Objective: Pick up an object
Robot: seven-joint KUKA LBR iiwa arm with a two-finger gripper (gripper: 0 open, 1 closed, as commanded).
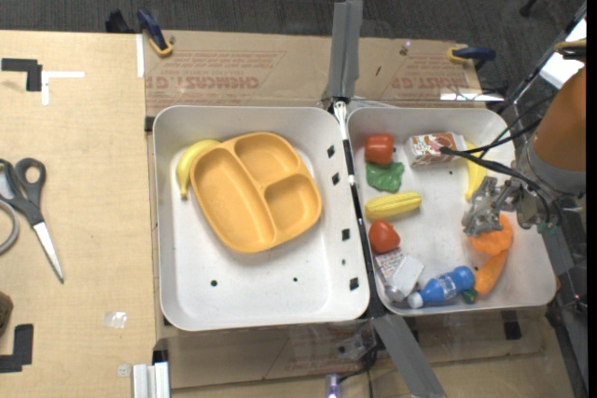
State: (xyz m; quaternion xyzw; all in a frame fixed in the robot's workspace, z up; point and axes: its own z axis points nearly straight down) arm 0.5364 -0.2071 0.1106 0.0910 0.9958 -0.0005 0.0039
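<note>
Left bin (177, 294) just has the orange divided plate (252, 191) and a banana (191, 161) at its 10 o'clock. Right bin (438, 266) is cluttered. The end effector (485, 214) hangs over a carrot (492, 249) at the bin's 4 o'clock; can't tell if it's apart. I'd drop straight down and straddle the carrot's narrow width.

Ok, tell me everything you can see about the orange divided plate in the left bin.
The orange three-compartment plastic plate lies flat and right side up in the left white bin, toward its upper middle, turned at a slant to the bin walls. It has rounded corners, a raised rim, one long compartment on its left side and two smaller ones on its right, with nothing in them. Its surface looks smooth and matte. A yellow toy banana curves along its upper left edge, seemingly touching it.
</note>
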